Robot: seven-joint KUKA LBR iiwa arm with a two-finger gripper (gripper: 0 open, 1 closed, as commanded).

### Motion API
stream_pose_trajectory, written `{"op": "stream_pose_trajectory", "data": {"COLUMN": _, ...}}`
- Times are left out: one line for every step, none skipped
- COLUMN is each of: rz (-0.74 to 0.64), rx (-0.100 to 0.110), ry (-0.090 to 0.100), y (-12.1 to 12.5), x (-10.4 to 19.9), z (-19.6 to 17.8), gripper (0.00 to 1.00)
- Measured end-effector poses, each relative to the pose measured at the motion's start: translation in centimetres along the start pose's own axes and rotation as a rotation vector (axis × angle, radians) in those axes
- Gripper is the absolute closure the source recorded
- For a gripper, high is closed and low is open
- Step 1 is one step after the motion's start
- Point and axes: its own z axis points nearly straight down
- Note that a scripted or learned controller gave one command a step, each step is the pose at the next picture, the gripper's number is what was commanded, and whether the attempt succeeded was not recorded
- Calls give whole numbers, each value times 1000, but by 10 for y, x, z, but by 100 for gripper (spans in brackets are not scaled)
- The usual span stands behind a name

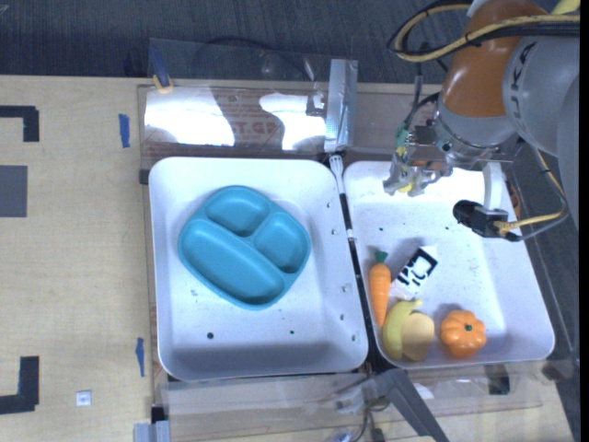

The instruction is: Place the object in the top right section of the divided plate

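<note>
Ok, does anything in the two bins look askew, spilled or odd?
Nothing spilled or damaged. The blue plate sits turned at an angle in the left bin. Carrot, banana and pumpkin huddle near the right bin's front.

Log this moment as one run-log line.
pincer over right bin's back | nothing seen held | carrot, pumpkin unpicked | blue plate unfilled

Nothing readable is showing up anywhere on this bench. The one candidate is the small black-and-white packet (413, 271) lying in the right bin (515, 274), just beside the carrot (379, 291): white marks are standing out against its black face, but they are blurring too much to make out as letters or numbers. No label, brand or number is coming through legibly on the blue divided plate (244, 245) or on the bins.
</note>
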Motion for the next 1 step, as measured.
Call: {"op": "stream_pose_trajectory", "data": {"rz": -181, "rx": -1, "ry": 3, "y": -47, "x": 95, "z": -49, "gripper": 100}}
